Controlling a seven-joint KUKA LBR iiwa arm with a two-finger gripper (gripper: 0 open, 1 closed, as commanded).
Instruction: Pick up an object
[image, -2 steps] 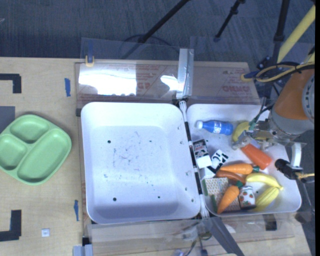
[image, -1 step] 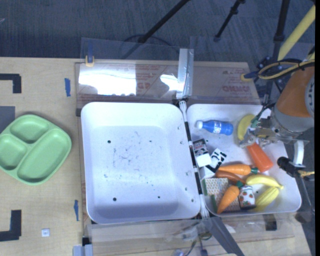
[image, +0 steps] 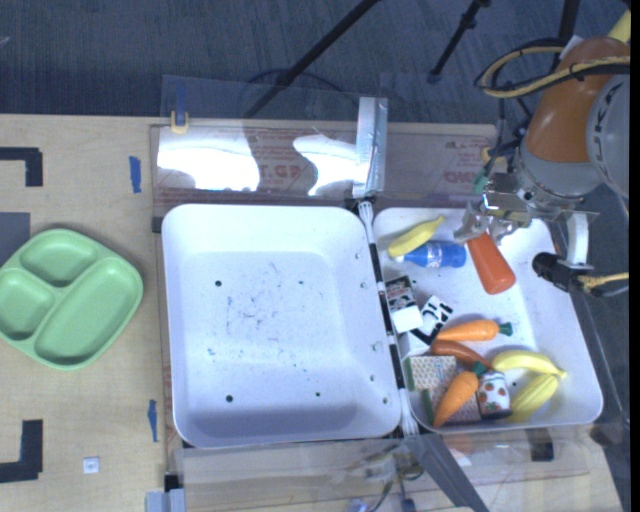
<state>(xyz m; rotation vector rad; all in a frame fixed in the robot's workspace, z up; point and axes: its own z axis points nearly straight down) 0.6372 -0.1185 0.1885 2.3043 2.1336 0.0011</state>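
Observation:
My gripper (image: 484, 226) hangs over the far part of the right bin (image: 585, 345), under the arm's orange band. An orange cylinder-shaped toy (image: 491, 263) slants down and to the right from the fingertips, and its upper end sits between them, so the gripper is shut on it. Below and left of it in the bin lie a blue bottle (image: 438, 256) and a yellow toy (image: 414, 237). Nearer the front are an orange carrot (image: 470, 330), a yellow banana (image: 528, 368) and a second carrot (image: 455, 393).
The left bin (image: 270, 320) is bare white with a few scuffs. A green divided plate (image: 65, 297) rests on the bench at far left. Black-and-white cards (image: 415, 305), a patterned block (image: 428, 372) and a small can (image: 493, 396) also lie in the right bin.

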